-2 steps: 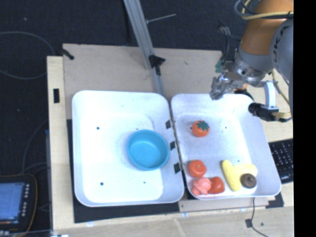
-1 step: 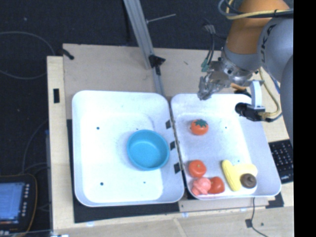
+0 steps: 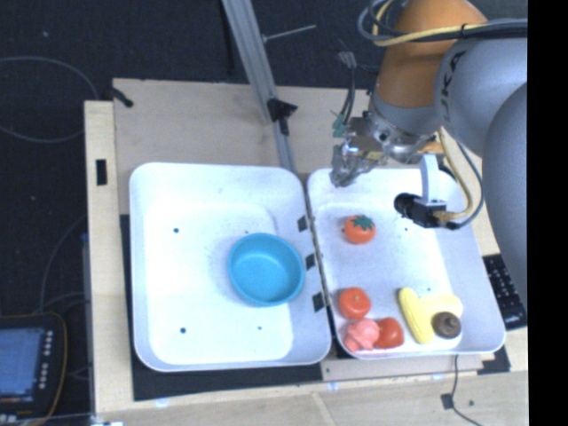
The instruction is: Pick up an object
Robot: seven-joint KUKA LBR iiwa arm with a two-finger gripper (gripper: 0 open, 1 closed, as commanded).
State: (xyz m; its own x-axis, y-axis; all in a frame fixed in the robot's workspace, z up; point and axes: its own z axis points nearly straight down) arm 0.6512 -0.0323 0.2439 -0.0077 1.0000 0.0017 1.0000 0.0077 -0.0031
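My gripper (image 3: 344, 172) hangs over the far left corner of the right bin (image 3: 461, 264), nothing visible between its fingers. An orange tomato-like toy with a green top (image 3: 358, 229) lies just below it in that bin. Along the near edge sit a red tomato (image 3: 354, 303), a pink object (image 3: 360, 335), a small red piece (image 3: 390, 331) and a yellow corn cob with a brown end (image 3: 429, 314). A blue bowl (image 3: 264, 269) rests in the left bin (image 3: 177, 238).
A slanted metal pole (image 3: 257, 69) rises behind the bins near the divider. Black cables and a black fitting (image 3: 424, 209) hang from the wrist over the right bin's far side. A small screen (image 3: 27, 362) sits at the lower left, off the bench.
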